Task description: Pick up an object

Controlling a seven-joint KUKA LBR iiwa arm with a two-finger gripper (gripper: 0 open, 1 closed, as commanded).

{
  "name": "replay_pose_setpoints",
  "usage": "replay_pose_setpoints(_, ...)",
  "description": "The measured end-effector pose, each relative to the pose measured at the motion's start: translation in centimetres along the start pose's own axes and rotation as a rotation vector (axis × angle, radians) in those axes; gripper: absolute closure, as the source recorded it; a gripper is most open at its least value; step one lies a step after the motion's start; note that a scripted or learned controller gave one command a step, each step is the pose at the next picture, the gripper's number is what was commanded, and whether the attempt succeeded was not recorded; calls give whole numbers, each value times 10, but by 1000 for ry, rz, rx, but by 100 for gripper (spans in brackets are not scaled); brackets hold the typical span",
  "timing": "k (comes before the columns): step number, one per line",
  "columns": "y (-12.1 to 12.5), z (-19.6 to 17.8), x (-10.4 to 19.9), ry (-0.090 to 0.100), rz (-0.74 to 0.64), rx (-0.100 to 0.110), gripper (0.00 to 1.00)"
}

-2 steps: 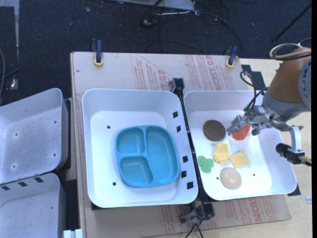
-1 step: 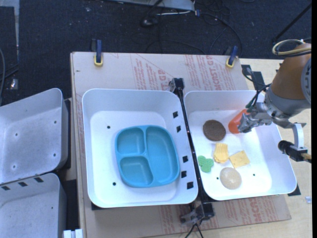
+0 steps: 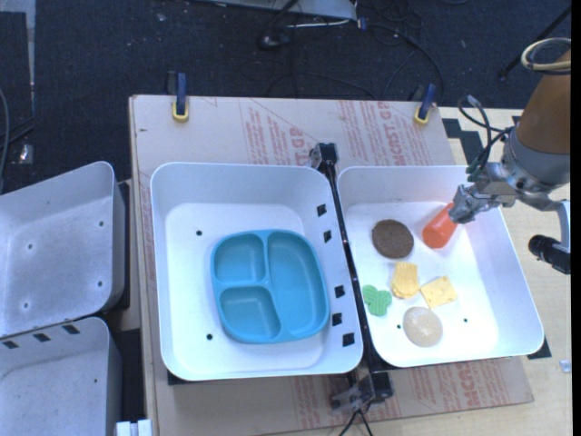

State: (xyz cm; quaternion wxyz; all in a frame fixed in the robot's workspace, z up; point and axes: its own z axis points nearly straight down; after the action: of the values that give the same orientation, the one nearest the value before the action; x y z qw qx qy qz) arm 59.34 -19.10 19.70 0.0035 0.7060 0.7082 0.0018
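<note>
gripper over the orange piece in the right bin

the grey two-finger gripper (image 3: 468, 202) is hanging at the upper right of the right shallow white bin (image 3: 517, 284), its tip meeting the orange carrot-shaped toy (image 3: 439, 229); whether it is gripping the toy cannot be told. a brown round disc (image 3: 392, 238), two yellow cracker-like squares (image 3: 405, 280), a green leafy piece (image 3: 377, 300) and a beige round piece (image 3: 422, 326) are lying nearby. the left white bin (image 3: 172, 243) is holding a blue compartment tray (image 3: 269, 285). red printing on the cardboard sheet (image 3: 272, 134) is too faint to read.
</note>
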Motion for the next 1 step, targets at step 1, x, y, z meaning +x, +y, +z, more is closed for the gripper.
replay_pose_setpoints(1,2,-54,0,0,0,0,100)
